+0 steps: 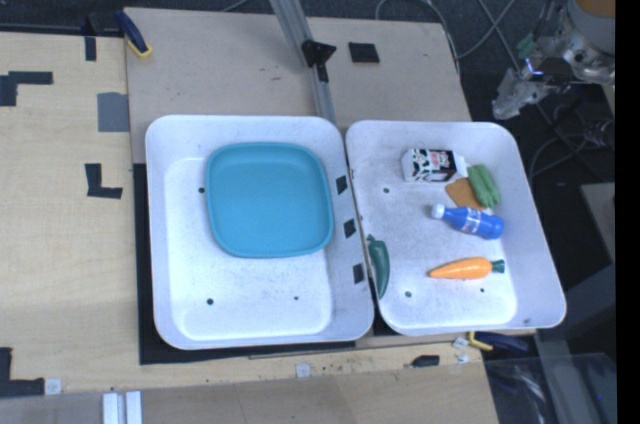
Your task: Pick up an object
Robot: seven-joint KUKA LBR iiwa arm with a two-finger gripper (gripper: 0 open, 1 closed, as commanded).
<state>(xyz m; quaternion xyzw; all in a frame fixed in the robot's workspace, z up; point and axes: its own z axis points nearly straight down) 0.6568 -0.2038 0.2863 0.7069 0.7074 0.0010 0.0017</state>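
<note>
The right bin [520,297] holds several small items. A black-and-white carton [428,164] lies near its far side, with a tan piece [461,193] and a green piece [485,184] beside it. A blue bottle [470,222] lies in the middle, and an orange carrot [464,268] lies nearer the front. A dark green pepper [379,265] rests against the bin's left wall. My gripper [513,93] hangs beyond the right bin's far right corner, outside the bin and apart from every item.
The left bin [180,312] carries a blue square plate [268,199]. A slanted metal pole [290,7] with a black clamp [318,54] rises behind the bins. Cables loop across the dark floor at the upper right.
</note>
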